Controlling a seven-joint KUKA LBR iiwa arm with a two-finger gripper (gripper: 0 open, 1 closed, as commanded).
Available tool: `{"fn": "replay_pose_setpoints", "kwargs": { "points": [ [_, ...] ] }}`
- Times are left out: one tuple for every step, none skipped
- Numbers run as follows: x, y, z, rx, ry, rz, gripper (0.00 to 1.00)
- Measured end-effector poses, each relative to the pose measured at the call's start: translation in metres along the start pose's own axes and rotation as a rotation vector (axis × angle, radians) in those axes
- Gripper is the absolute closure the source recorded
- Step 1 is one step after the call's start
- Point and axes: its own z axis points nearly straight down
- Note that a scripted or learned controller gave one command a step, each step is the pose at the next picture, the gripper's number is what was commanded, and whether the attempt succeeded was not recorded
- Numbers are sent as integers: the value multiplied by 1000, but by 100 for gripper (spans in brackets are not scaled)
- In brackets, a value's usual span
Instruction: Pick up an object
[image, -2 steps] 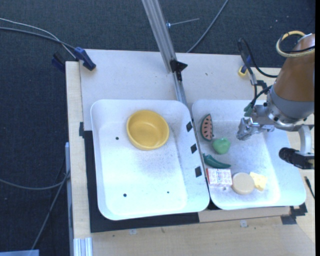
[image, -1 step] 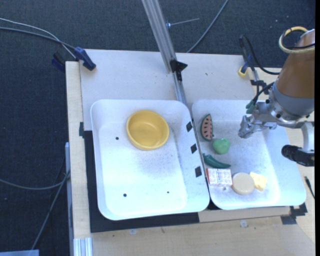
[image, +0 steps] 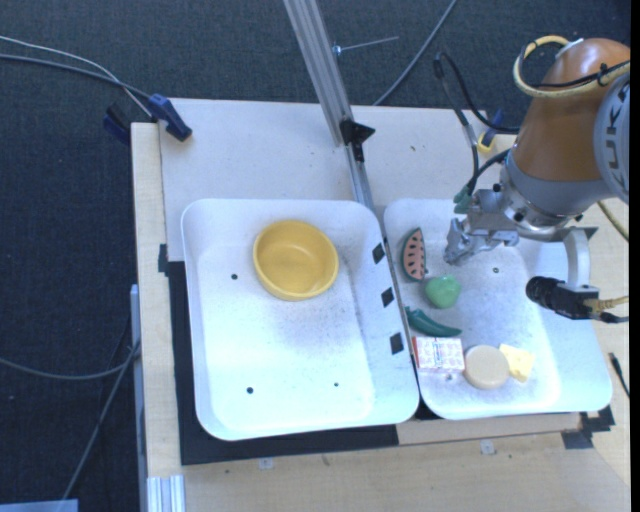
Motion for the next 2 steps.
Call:
{"fn": "replay_pose_setpoints", "kwargs": {
  "points": [
    [56, 10, 13, 5, 0, 0, 100],
    [103, 23, 3, 1, 0, 0, 100]
  ]
}}
